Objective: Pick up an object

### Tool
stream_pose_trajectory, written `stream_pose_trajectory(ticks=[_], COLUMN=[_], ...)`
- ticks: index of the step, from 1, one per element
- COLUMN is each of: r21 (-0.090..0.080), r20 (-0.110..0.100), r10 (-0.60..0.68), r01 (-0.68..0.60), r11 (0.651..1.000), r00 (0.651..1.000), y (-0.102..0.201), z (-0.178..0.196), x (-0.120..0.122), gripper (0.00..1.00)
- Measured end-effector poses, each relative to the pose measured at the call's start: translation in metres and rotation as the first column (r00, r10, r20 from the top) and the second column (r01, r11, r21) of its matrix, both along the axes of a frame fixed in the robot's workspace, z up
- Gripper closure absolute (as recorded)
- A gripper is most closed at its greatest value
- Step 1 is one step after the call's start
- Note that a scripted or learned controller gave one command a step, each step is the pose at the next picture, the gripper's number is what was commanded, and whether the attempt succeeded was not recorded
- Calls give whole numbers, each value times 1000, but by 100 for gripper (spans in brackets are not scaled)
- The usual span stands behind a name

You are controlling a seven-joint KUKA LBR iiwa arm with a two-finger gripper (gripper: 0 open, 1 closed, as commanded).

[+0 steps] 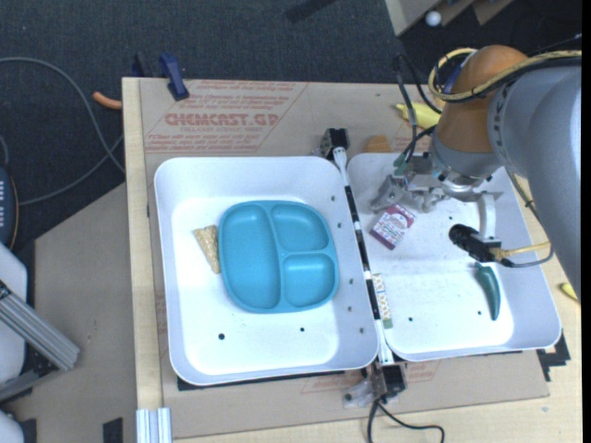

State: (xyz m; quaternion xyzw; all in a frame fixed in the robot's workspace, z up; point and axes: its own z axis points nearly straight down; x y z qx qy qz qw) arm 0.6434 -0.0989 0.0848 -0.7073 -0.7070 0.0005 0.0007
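My gripper (399,199) hangs over the back left part of the right bin (531,326). It is open, with nothing between its fingers. Just below and in front of its tips, a small maroon and pink packet (393,225) lies flat on the bin floor. A teal curved object (489,291) lies near the right side of the same bin. The left bin (180,330) holds a blue divided plate (277,254), and a tan wedge (207,242) sits against the plate's left edge.
The two bins meet along a raised divider (362,247) carrying a small printed label (380,301). Behind the right bin, yellow (416,113) and orange (376,143) bits rest on the cardboard. A blue clip (172,74) sits at the bench's back left.
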Motion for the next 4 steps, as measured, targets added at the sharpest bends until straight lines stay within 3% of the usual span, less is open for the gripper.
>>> stream_pose_trajectory(ticks=[1,2,3,4], r21=[-1,0,-1,0], r20=[4,0,4,0], r10=[2,0,2,0], r01=[-2,0,-2,0], r11=[1000,1000,1000,1000], r00=[1000,1000,1000,1000], y=[8,7,4,-8], z=[0,0,2,0], x=[24,1,24,0], gripper=[0,0,0,0])
